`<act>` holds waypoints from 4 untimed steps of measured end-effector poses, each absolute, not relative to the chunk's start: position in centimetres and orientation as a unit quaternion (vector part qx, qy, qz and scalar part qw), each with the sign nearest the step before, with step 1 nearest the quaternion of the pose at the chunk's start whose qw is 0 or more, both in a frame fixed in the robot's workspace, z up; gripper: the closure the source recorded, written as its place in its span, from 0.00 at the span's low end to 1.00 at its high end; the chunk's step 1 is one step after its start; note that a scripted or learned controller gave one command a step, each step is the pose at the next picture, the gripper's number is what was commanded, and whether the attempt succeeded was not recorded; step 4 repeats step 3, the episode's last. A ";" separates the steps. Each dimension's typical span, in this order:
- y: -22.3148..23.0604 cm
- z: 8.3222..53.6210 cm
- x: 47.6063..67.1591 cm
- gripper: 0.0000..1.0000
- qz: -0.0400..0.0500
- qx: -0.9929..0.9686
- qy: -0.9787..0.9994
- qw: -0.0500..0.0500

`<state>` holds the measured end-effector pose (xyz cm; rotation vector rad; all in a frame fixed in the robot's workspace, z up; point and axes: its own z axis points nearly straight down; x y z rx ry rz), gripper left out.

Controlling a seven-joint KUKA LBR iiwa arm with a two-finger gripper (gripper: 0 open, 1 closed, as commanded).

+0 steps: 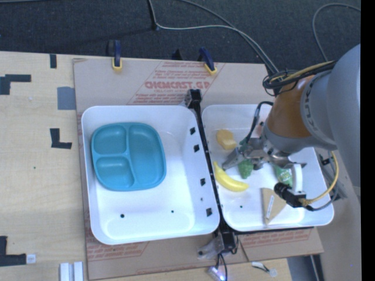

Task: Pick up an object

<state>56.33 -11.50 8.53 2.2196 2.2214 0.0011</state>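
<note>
My gripper (245, 161) is low in the right bin (316, 218), its jaws open and standing either side of a small green object (245, 170). A yellow banana (229, 181) lies just left of and below it, near the divider. Up-left of the gripper sits a round yellow piece (225, 138). A tan wedge (271, 202) rests towards the bin's front. A second green object (285, 174) lies to the right, partly hidden by the wrist.
The left bin (102, 215) holds a blue divided plate (128, 156). A black divider (203, 157) with clips runs between the two bins. The arm's grey body and cables cover the right bin's far right side.
</note>
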 end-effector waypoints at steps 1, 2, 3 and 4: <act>-11.6 9.6 56.3 1.00 0.000 0.707 0.707 0.001; -4.9 18.8 56.4 1.00 0.003 0.705 0.709 0.002; 1.8 19.6 61.9 1.00 0.000 0.705 0.709 0.000; 1.8 19.6 61.9 1.00 0.000 0.705 0.709 0.000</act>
